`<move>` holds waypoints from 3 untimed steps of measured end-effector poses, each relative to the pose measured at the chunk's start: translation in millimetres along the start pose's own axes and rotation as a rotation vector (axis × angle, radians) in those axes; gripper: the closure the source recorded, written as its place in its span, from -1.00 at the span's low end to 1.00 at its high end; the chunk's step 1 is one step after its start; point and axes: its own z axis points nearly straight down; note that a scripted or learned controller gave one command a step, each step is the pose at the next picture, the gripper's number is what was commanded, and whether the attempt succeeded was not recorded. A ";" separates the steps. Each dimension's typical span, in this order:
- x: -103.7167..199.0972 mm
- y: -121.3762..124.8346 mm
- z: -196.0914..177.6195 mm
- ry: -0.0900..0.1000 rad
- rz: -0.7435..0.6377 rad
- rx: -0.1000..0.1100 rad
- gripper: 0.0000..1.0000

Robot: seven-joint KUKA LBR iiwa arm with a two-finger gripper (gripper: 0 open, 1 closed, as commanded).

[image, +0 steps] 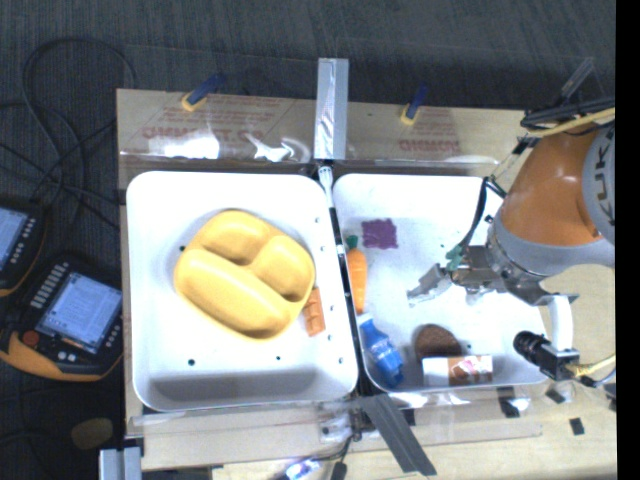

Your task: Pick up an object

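My gripper (428,282) hangs over the middle of the right bin (420,190), open, with nothing between its fingers. Below it lie a brown rounded object (437,339) and a white tube with a red label (458,369). An orange carrot (356,277) rests along the bin's left wall. A purple piece (380,233) sits toward the back, and a blue object (380,354) lies at the front left corner. The gripper touches none of them.
The left bin (160,368) holds a large yellow lumpy object (244,272) and a small orange piece (315,314) by the divider. The grey and orange arm (555,213) covers the right bin's right side. A black part (535,349) sticks out near the front right corner.
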 end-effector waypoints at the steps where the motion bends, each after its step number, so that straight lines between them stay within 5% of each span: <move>1: -5.0 -7.4 98.1 -0.001 -0.074 -0.014 -1.00; 2: -55.1 -10.6 8.7 0.000 -0.425 -0.004 -1.00; 3: 1.6 -8.0 98.0 -0.009 -0.586 -0.011 -1.00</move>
